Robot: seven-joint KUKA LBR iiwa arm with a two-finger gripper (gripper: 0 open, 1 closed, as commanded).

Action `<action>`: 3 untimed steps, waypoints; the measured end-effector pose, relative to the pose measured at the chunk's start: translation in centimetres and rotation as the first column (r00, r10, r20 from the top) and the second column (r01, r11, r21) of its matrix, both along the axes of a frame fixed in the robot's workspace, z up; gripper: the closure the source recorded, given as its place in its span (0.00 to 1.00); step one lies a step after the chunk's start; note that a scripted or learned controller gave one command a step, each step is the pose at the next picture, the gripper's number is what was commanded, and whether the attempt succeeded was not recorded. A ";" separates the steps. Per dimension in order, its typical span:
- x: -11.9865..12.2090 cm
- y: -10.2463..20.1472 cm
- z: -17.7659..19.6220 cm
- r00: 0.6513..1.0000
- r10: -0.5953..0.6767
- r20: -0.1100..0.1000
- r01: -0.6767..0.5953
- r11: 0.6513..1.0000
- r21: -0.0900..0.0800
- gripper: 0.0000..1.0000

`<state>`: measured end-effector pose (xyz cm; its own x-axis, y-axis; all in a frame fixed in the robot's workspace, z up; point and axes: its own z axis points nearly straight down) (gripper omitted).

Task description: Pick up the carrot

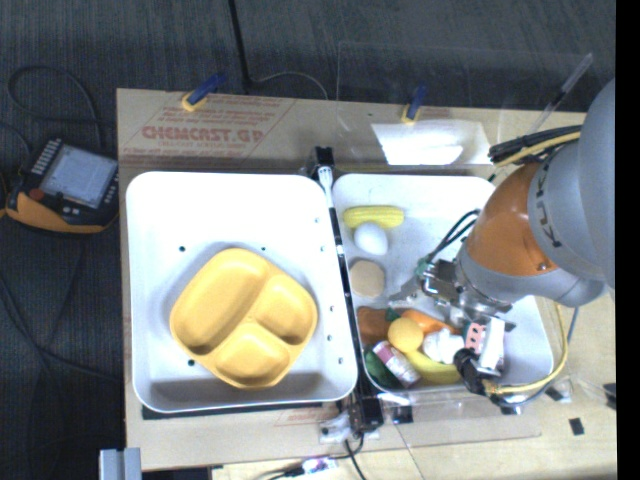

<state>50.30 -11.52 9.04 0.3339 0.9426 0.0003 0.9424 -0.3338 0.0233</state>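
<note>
The gripper (462, 330) hangs low over the right bin's (520, 363) near clutter; whether its fingers are spread, I cannot tell. The carrot (425, 320) lies beside a lemon (405, 333). Reaching seems underway; next needs a clean pinch.

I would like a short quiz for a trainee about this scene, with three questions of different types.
1. True or false: the yellow divided plate lies in the left bin.
2. Which item lies nearest the far wall of the right bin? A) white egg B) yellow corn C) banana
3. Fill in: the end effector is over the ____ bin, above the pile that holds the orange carrot.

Key: 1 true; 2 B; 3 right.
</note>
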 end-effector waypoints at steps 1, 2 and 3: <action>-1.3 -0.3 0.0 0.929 -0.370 -0.001 0.370 0.929 0.010 0.00; -1.5 1.4 -0.1 0.778 -0.628 -0.003 0.628 0.778 0.009 0.00; -1.5 1.4 0.9 0.778 -0.628 -0.006 0.628 0.778 0.010 1.00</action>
<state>48.81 -10.07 9.99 0.8517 0.5240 0.0080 0.5238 -0.8517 0.0146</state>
